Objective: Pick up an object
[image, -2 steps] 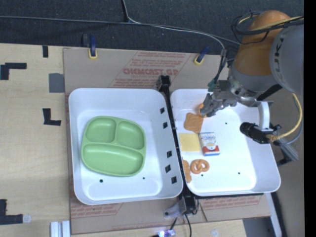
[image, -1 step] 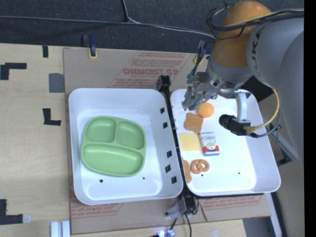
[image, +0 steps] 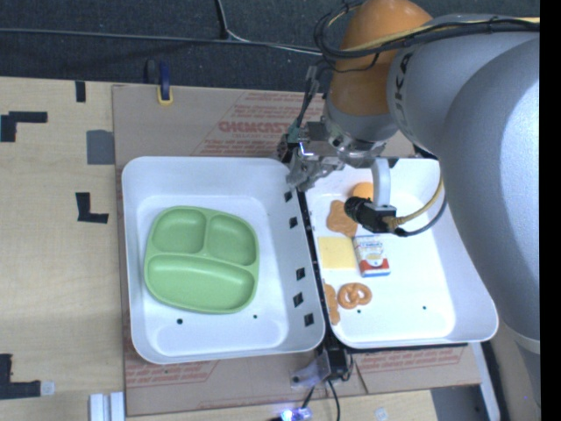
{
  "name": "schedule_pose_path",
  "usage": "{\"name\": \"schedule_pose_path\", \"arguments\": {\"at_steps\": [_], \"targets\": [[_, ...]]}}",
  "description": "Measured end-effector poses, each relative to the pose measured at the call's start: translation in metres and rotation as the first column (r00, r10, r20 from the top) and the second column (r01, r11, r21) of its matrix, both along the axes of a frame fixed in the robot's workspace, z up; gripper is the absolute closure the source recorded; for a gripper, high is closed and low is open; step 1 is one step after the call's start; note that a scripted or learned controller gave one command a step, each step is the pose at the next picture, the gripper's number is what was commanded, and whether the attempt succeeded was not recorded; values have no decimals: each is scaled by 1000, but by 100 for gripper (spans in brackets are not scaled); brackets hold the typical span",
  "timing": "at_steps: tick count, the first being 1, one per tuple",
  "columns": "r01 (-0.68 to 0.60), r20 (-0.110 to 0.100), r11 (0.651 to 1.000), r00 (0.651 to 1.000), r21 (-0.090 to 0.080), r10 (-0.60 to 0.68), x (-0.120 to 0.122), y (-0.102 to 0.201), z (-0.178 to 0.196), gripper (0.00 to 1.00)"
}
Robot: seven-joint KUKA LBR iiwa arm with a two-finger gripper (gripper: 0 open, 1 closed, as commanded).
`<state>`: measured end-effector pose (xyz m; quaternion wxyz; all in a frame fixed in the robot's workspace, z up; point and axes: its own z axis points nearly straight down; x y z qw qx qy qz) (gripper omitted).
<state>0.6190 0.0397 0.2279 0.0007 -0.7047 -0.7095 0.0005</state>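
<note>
Orange toy food [image: 343, 217] is being crowded at the fingers' [image: 302, 167] five o'clock; their state cannot be told, so the bin wall [image: 302, 235] risks being struck.

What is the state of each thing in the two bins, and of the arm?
Green tray: flat in left bin, compartments bare.
Yellow square: flat in right bin.
Small carton: lying beside the square.
Pretzel: lying flat.
Arm: over right bin's far end.

yellow cheese slice [image: 337, 253], flat, right bin [image: 456, 314]
</note>
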Motion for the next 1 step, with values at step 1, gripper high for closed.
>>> {"name": "schedule_pose_path", "arguments": {"at_steps": [1], "targets": [[0,1,1000,1000,0,0,15,57,-12,100]]}}
